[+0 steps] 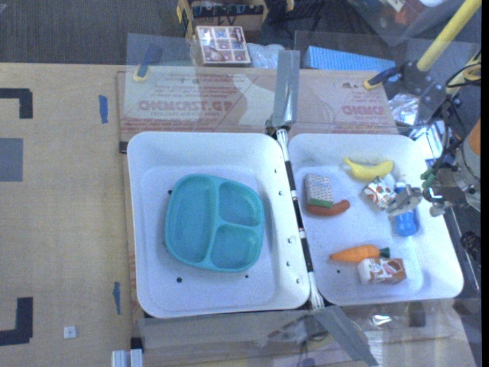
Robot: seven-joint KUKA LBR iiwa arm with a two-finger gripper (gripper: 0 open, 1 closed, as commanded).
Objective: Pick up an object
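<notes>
The right bin [439, 275] holds a yellow banana [369, 167], a grey textured block [318, 186] with a red sausage [328, 208] against its near side, an orange carrot [354, 255], a small red-and-white carton [383, 271], a white-and-orange packet [377, 193] and a blue object [406, 225]. My gripper [403, 200] reaches in from the right. It hangs low over the bin's right side, between the packet and the blue object and close to both. Nothing is visibly lifted off the bin floor.
The left bin [147, 176] carries a teal divided plate [215, 222]. A metal divider [285, 90] runs behind the seam between the bins. A cardboard box [221, 6] and a patterned box [222, 44] sit beyond the bench. A yellow pole [452, 23] slants at upper right.
</notes>
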